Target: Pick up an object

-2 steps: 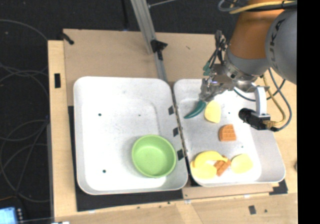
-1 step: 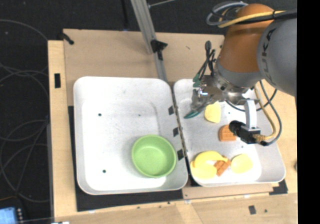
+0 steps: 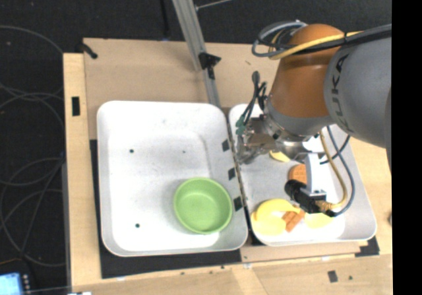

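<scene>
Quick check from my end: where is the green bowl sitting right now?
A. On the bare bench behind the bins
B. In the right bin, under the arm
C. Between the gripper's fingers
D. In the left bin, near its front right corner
D: the green bowl rests on the floor of the left bin, near its front right corner, apart from the arm.

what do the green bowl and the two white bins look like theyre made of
The round green bowl looks like moulded plastic: one even matte colour, thick rounded rim, no glaze shine. The shallow white left bin and shallow white right bin also look like plastic, with smooth rounded corners and a dull finish marked by dark specks. Painted metal can't be ruled out from this view.
</scene>
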Controlling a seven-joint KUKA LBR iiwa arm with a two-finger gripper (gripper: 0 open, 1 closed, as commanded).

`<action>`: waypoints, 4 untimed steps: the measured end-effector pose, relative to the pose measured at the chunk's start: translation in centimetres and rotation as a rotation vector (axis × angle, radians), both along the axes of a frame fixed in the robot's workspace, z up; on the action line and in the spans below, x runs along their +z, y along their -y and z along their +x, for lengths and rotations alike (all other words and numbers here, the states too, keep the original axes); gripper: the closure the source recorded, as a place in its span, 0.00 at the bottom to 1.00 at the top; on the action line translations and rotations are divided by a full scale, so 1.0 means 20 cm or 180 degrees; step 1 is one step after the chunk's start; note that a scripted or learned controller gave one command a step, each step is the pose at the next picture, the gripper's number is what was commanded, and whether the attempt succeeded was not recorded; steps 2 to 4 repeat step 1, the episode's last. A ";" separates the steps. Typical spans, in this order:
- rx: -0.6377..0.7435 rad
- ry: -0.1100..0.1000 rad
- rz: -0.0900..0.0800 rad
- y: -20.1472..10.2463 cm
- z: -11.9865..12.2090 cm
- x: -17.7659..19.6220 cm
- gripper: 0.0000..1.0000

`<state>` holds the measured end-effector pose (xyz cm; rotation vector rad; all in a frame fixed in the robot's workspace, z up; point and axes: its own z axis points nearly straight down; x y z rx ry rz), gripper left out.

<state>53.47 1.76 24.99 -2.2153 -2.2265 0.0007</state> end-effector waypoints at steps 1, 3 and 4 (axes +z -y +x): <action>0.0009 0.0001 0.0007 -0.20 -0.11 0.01 1.00; 0.0009 0.0001 0.0007 -0.20 -0.11 0.01 1.00; 0.0009 0.0001 0.0007 -0.20 -0.11 0.01 1.00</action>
